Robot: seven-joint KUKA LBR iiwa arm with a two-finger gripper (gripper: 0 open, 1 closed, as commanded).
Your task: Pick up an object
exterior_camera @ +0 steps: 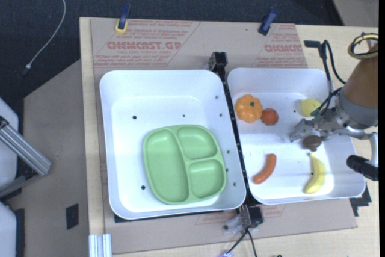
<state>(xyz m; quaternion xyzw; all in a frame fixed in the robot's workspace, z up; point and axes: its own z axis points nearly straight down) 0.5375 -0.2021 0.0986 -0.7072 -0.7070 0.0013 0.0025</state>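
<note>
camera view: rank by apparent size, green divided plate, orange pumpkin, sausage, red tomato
1. green divided plate, by far
2. orange pumpkin
3. sausage: longer but thinner than the pumpkin, so 2 and 3 are close
4. red tomato

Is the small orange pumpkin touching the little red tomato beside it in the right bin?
Touching, it seems: in the camera view the orange pumpkin and red tomato meet with no white bin floor visible between them.

Banana [316, 174] lies lengthwise in right bin's [283, 189] near corner.
</note>
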